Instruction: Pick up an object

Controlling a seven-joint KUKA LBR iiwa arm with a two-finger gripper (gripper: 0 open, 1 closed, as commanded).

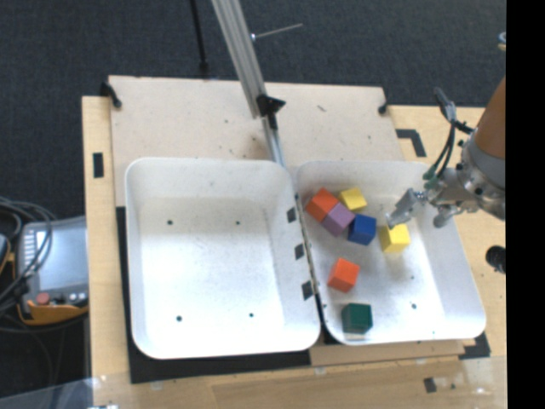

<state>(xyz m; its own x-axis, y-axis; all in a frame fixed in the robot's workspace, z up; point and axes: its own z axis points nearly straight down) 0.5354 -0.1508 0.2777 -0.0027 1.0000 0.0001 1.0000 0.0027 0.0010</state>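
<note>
Seemingly metal claw (398, 221) touches matte yellow cube (394, 238); whether clamped, I cannot tell.

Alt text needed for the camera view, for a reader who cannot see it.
A grey robot gripper reaches from the right into the right white bin, just above a yellow cube. The same bin holds orange, purple, blue, yellow and green cubes; the left white bin sits beside it.

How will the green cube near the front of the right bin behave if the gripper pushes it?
The green cube has flat faces, so it would probably slide, not roll. It looks solid and stiff. It sits near the right bin's front wall, which may stop it.
</note>
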